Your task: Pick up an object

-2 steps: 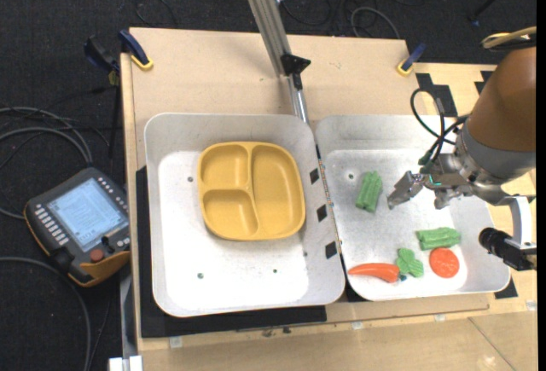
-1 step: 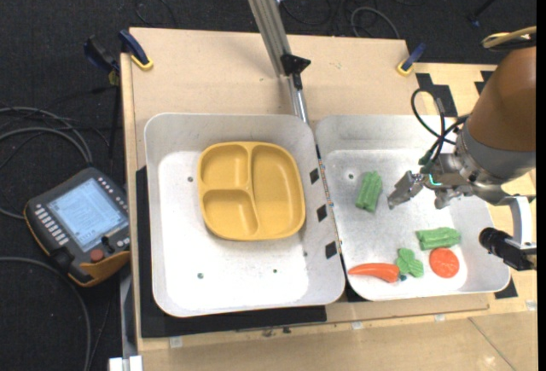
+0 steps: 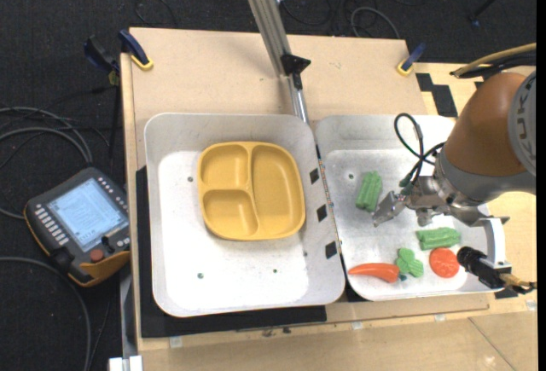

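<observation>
- A grey handheld control pendant with a lit screen (image 3: 78, 224) lies on the dark floor, far to the left of the pincer and off the tabletop (image 3: 213, 71).
- The left shallow white bin (image 3: 171, 275) sits well left of the pincer and holds a yellow plastic plate with three compartments (image 3: 252, 190), lying flat near the bin's middle.
- The right shallow white bin (image 3: 341, 156) lies under the pincer.
- A light green ridged plastic piece (image 3: 369, 190) lies in that bin just left of the pincer, apart from it.
- An orange carrot-shaped toy (image 3: 374, 272) lies below and left of the pincer, near the bin's front edge.
- The pincer (image 3: 386, 209) hovers low over the right bin; its two fingers stand slightly apart with nothing between them.
- A small green lumpy toy (image 3: 410, 263) lies below the pincer, beside the carrot.
- A green oblong toy (image 3: 438, 236) lies below and right of the pincer.
- A red round toy (image 3: 444, 262) lies just below that green oblong.
</observation>
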Available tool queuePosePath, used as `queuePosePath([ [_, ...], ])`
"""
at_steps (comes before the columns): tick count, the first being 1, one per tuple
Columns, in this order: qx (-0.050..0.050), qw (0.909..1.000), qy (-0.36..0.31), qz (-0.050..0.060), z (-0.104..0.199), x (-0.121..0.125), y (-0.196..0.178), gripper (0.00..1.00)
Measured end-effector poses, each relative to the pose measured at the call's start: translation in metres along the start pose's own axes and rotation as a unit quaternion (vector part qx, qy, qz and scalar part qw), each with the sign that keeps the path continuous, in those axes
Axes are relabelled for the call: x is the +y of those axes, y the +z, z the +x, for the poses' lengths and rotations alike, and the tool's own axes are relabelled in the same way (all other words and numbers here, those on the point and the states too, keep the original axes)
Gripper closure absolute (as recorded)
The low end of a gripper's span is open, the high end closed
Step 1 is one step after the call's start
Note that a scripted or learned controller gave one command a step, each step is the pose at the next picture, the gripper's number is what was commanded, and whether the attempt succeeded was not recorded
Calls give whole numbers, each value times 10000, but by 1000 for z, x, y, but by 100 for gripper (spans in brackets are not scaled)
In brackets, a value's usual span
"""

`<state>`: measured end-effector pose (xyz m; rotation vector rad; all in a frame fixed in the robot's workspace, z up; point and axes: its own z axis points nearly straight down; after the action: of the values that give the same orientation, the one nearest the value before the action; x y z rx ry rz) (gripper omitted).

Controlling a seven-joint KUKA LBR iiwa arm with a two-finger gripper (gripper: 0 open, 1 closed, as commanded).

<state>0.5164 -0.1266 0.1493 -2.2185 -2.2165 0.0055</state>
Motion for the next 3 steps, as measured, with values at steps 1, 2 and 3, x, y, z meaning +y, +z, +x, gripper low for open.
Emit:
queuePosePath([
  [1, -4, 10000, -5, -14, 1, 0, 53, 0],
  [2, -6, 10000, -4, -35, 0, 1, 41, 100],
  [3, -12, 10000, -17, -55, 5, 3, -2, 100],
])
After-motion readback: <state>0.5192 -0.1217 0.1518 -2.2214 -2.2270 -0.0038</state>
